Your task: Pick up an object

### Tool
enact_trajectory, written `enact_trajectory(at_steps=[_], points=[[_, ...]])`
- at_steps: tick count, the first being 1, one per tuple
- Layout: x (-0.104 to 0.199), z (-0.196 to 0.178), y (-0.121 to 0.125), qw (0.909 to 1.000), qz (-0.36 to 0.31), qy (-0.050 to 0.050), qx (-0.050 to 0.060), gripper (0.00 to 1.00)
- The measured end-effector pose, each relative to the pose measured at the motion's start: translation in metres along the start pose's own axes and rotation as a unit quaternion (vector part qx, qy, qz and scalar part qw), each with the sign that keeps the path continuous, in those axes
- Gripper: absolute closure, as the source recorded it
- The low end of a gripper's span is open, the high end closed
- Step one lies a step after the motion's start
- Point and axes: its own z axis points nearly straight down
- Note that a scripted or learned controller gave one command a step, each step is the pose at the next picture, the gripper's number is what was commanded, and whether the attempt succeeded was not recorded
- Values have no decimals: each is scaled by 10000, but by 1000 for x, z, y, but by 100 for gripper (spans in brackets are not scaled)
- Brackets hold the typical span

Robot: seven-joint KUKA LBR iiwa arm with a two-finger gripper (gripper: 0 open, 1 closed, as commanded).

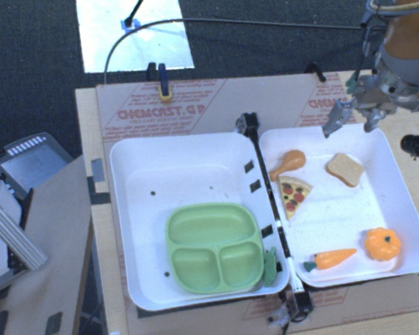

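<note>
The left bin [132, 171] holds one green divided plate [214, 248]; the right bin [399, 202] holds one drumstick [288, 162], one pizza slice [294, 195], one carrot [332, 259], one bread slice [345, 169], one pumpkin [382, 244]. The gripper [353, 118] hovers over the right bin's far rim, fingers spread wide around nothing.

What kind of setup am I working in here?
Likely a robot lab grasping bench: two white bins on cardboard, toy food such as a pizza slice and carrot, and the gripper overhead.
</note>
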Motion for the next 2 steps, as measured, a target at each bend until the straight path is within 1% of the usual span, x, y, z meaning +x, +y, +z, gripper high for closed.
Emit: enact_trajectory(at_steps=[1,2], points=[[0,-8,1,10000,-10,-6,-57,0],[3,33,1,10000,-5,-10,-56,0]])
